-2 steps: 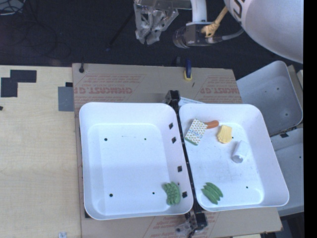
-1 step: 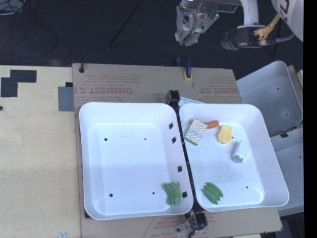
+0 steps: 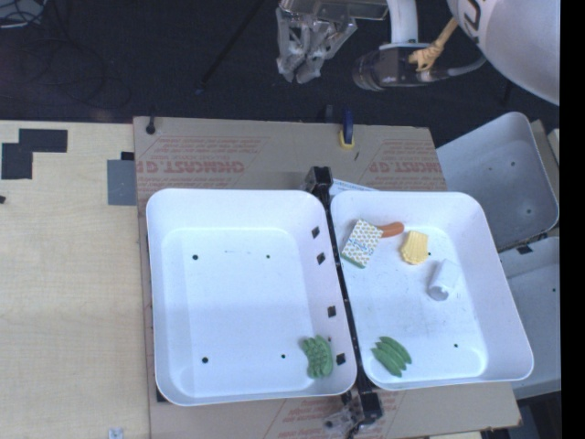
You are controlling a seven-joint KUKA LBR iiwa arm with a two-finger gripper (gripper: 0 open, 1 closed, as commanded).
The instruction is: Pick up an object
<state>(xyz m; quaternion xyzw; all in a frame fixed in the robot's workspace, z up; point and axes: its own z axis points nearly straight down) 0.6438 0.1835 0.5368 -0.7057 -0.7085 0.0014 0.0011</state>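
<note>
My gripper (image 3: 306,58) hangs high at the top of the camera view, well above and behind both bins, with nothing visible between its fingers. In the right bin (image 3: 494,337) lie a patterned square packet (image 3: 362,242), an orange carrot-like piece (image 3: 391,230), a yellow block (image 3: 414,247), a small white cylinder (image 3: 441,281) and a green pea pod (image 3: 392,356). A green leafy toy (image 3: 318,357) sits in the left bin (image 3: 174,245) at its near right corner.
The two bins meet at a black divider clip line (image 3: 331,282). They rest on a cardboard sheet (image 3: 238,158) on the wooden bench. A grey lid-like panel (image 3: 503,181) lies to the right of the bins.
</note>
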